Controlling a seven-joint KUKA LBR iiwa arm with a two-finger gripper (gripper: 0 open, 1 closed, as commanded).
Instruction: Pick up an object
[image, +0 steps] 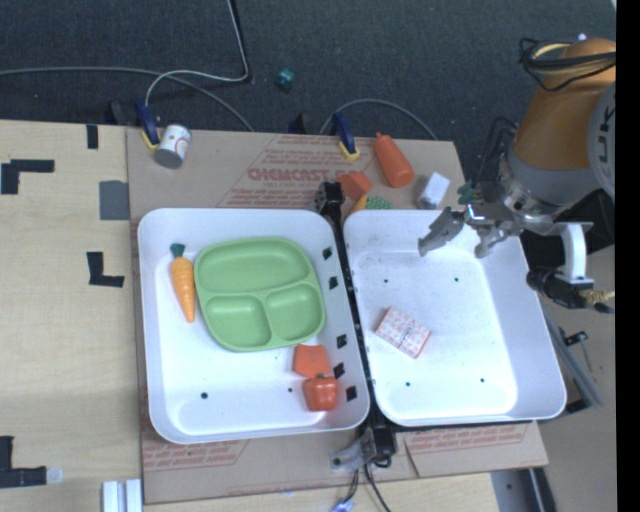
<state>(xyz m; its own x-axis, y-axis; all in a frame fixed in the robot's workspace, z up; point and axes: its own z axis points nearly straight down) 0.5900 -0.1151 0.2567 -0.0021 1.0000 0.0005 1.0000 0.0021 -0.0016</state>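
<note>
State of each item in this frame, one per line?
gripper: open, holding nothing, over right bin's far edge
pink packet: flat in right bin
green plate: upright in left bin
toy carrot: lying beside plate
orange bottle: lying outside bins

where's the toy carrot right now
The toy carrot lies in the left bin, near its left wall, just left of the green divided plate.
</note>
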